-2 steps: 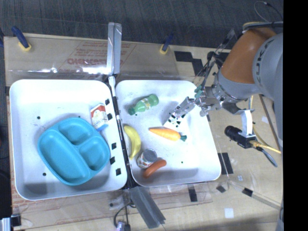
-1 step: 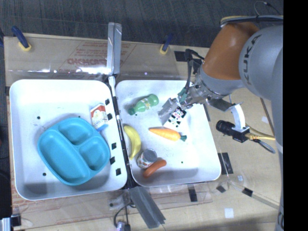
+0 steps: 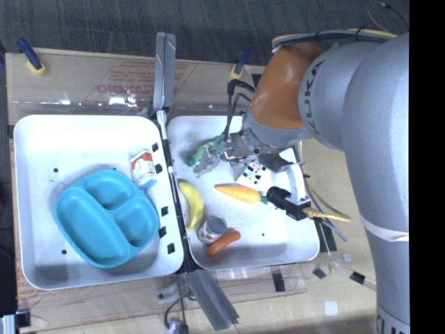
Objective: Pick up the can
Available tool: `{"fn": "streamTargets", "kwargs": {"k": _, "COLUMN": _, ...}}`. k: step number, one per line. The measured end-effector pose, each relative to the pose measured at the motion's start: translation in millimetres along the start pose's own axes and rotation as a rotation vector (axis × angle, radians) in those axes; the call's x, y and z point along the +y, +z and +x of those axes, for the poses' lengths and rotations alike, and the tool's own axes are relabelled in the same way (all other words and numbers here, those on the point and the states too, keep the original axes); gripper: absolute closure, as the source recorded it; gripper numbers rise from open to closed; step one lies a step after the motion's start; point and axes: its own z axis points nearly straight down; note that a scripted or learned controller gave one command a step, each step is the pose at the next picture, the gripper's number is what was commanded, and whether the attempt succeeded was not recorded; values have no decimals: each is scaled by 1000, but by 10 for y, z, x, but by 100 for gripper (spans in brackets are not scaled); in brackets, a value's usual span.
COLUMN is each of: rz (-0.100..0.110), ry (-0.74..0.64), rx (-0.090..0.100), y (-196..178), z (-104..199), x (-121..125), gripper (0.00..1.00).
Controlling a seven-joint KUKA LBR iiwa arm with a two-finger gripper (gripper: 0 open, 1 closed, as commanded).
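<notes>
left bin [image 3: 28,186]: blue divided plate [image 3: 104,218] with a small carton [image 3: 143,168] just beside its upper edge. right bin [image 3: 306,245], lower centre of the frame: the can [image 3: 211,229] lies between a banana [image 3: 191,202] and a sausage [image 3: 224,242], touching both. judged light, rigid, smooth and inclined to roll; grasp across the cylindrical wall, away from its neighbours. a carrot [image 3: 238,193] lies near. the tool [image 3: 236,152] sits in the upper centre, over the right bin; its opening and contents cannot be determined. the desk [image 3: 83,75] is brown board; dark carpet [image 3: 104,5] lies beyond.
</notes>
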Motion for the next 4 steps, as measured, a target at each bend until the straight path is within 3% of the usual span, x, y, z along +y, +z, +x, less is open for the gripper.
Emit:
{"fn": "streamTargets", "kwargs": {"k": 1, "rz": 0, "ry": 43, "rx": 0, "y": 609, "z": -725, "x": -610, "gripper": 0}}
{"fn": "streamTargets", "kwargs": {"k": 2, "rz": -3, "ry": -134, "rx": -1, "y": -164, "z": -381, "x": 120, "gripper": 0}}
{"fn": "streamTargets", "kwargs": {"k": 3, "rz": -2, "ry": -271, "rx": 0, "y": 999, "z": -415, "x": -160, "gripper": 0}}
{"fn": "streamTargets", "kwargs": {"k": 4, "rz": -4, "ry": -462, "rx": -2, "y": 922, "z": -632, "x": -132, "gripper": 0}}
